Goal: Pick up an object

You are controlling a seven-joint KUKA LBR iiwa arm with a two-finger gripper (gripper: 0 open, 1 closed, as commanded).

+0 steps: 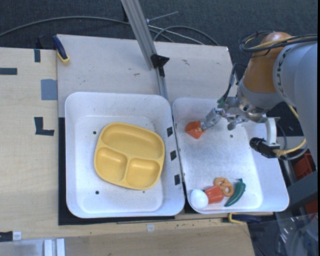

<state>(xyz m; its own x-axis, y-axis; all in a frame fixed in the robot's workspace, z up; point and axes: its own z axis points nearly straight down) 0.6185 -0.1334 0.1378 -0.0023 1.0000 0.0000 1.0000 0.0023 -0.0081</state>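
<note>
Arm reaching in from right, gripper (209, 122) low over right bin (266, 188), fingers touching small orange object (193, 129) near bin's upper left, grip cannot tell, yellow divided plate (129, 155) in left bin (77, 159)

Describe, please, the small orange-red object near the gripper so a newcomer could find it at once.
Look in the right bin, at its upper left part near the divider. The small orange-red block lies there at the gripper tip, alone, far from the cluster of toy foods at the bin's lower edge.

The claw (207, 125) touches an orange object (193, 129) in the right bin (266, 164).
</note>
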